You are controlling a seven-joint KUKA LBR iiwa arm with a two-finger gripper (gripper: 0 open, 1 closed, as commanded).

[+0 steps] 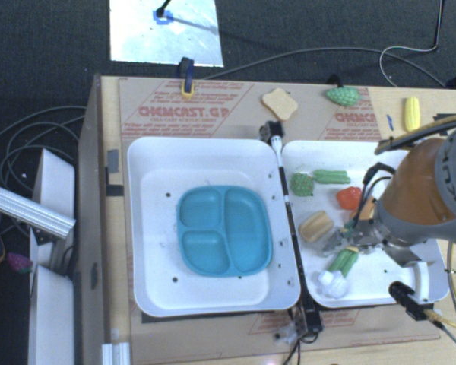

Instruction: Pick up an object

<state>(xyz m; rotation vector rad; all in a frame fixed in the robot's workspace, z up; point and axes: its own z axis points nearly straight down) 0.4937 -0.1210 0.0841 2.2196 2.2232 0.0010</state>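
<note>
Nearest the camera in the right bin: white lump by the front wall, w/ a green stalk just above it, long axis running up-right toward the gripper. Gripper tip sits right at the stalk's upper end, tan roll just to its left; fingers look slightly parted but nothing seen between them, so can't tell if they've got anything. Likely target = stalk, directly below the tip; fingers prob. need to straddle its short side. Red piece just beyond, then broccoli & green pod farther back. Arm comes in from right, wrist bent down over bin. Left bin holds a blue tray.
</note>
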